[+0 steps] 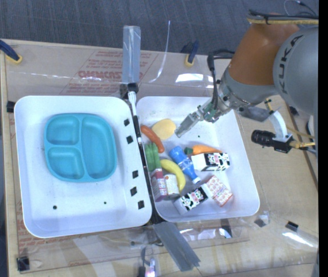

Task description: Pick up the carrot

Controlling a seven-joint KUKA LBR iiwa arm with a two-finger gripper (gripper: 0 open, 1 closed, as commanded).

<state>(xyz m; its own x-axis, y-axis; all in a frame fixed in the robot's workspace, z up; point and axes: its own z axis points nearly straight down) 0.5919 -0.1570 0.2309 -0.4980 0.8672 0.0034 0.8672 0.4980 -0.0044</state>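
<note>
Orange carrot (204,150) lies in the right bin (241,154), resting against a small cow-print carton (211,161) and beside a blue bottle (184,162). Gripper (183,128) hangs above the bin, up and to the left of the carrot, apart from it, near a yellow lemon (164,128). Nothing sits between its fingers; whether they are spread or closed I cannot tell.

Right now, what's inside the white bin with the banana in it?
The right bin holds a pile: banana, carrot, lemon, red sausage, blue bottle and cow-print cartons. Whatever lies beneath the pile is covered.
</note>
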